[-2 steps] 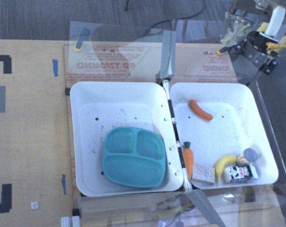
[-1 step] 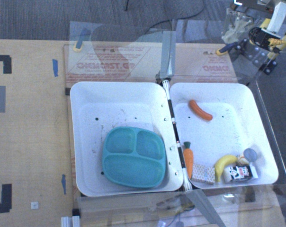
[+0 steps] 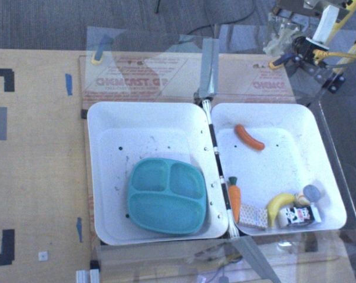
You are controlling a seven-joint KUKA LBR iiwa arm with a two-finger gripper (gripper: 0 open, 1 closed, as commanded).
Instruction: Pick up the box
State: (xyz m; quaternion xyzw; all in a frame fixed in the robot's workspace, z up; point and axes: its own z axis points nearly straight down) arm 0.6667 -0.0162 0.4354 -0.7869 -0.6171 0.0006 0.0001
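A small flat box (image 3: 253,216) with an orange-and-white pattern lies at the front edge of the right bin (image 3: 319,134), between a carrot (image 3: 234,197) and a banana (image 3: 280,206). A small black-and-white carton (image 3: 299,216) lies just right of the banana. My gripper (image 3: 279,37) hangs at the top right, beyond the back rim of the right bin and far from the box. Nothing is visibly held in it.
A sausage (image 3: 249,137) lies near the back of the right bin, and a small grey round piece (image 3: 311,192) sits by the banana. The left bin (image 3: 101,134) holds a teal divided plate (image 3: 166,197). A metal divider (image 3: 209,69) stands behind the two bins.
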